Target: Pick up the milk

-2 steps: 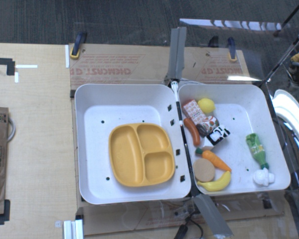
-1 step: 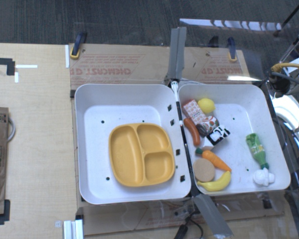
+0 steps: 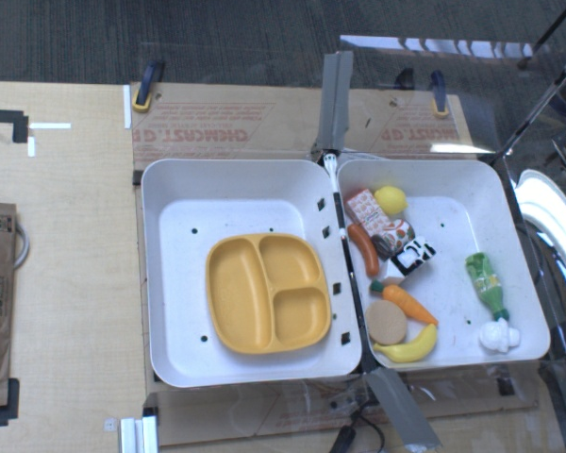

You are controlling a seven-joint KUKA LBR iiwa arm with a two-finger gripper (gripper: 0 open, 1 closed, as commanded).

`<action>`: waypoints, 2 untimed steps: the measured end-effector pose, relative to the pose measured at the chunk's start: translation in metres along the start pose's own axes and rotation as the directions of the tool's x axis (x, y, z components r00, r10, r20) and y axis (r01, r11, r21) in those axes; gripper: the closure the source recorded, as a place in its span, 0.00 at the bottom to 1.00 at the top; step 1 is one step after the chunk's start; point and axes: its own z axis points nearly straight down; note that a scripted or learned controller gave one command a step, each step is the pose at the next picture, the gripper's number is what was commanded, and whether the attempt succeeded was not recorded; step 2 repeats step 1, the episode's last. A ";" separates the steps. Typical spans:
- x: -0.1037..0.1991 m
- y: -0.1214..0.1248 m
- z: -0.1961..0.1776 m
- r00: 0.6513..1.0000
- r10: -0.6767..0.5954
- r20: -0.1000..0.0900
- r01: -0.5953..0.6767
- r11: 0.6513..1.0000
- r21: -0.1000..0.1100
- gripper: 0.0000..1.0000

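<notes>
The milk (image 3: 414,255) is a small carton with black and white cow patches. It lies tilted in the left half of the right bin (image 3: 453,179). Its upper left side touches a red and white box (image 3: 370,213). An orange-red sausage (image 3: 362,247) lies just left of it, and a carrot (image 3: 407,302) lies below it.
Around the milk in the right bin are a lemon (image 3: 391,199), a round tan biscuit (image 3: 388,324), a banana (image 3: 410,345), a green bottle (image 3: 486,284) and a small white item (image 3: 498,336). The left bin (image 3: 170,253) holds a yellow divided plate (image 3: 269,292).
</notes>
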 end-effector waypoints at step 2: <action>0.001 0.000 -0.008 1.000 -0.004 0.005 0.004 1.000 0.000 1.00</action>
